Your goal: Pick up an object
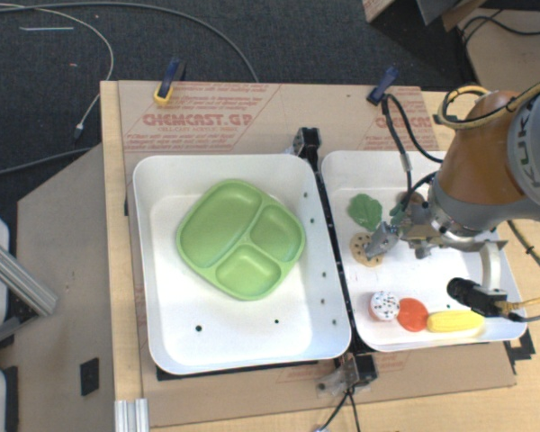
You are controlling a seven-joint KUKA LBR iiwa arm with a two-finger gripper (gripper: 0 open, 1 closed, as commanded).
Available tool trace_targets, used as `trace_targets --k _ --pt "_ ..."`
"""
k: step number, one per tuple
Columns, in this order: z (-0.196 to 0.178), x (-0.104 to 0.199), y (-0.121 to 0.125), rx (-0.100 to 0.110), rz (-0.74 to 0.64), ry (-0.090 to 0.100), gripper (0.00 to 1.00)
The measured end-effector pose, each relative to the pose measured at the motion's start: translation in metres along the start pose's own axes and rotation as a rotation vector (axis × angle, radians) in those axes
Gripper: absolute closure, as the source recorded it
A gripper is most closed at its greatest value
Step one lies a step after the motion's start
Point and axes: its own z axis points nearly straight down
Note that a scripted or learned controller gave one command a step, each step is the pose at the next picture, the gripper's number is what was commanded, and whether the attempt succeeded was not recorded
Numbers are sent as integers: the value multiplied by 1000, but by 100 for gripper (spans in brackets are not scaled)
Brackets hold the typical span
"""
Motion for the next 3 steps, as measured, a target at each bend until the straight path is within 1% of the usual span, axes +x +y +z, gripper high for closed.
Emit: trace_targets --k 1,2,3 --pt "53 1 -1 0 0 0 0" --pt "39 0 1 -7 1 -1 100" --pt "-25 -2 3 -14 -1 -4 100"
